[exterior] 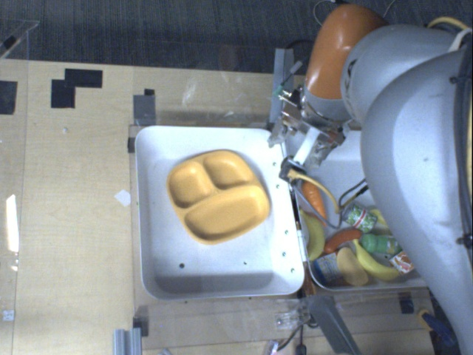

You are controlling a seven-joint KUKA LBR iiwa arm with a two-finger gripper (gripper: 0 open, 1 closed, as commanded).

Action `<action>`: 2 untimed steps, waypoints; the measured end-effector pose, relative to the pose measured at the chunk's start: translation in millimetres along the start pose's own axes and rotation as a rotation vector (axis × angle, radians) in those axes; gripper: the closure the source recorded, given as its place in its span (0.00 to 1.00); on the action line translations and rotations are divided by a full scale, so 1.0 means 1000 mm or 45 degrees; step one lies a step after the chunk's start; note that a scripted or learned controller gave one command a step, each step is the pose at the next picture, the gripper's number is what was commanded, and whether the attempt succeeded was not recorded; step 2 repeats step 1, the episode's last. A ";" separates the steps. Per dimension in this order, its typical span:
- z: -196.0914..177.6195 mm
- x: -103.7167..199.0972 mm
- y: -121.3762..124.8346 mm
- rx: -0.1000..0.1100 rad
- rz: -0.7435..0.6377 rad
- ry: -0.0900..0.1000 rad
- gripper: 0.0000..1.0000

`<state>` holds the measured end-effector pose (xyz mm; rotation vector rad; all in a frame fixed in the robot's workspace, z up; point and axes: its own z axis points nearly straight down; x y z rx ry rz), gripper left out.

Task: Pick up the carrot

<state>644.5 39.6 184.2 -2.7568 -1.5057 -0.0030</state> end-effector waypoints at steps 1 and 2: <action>0.021 0.041 -0.011 -0.018 -0.016 -0.007 0.00; 0.021 0.041 -0.011 -0.018 -0.016 -0.007 0.00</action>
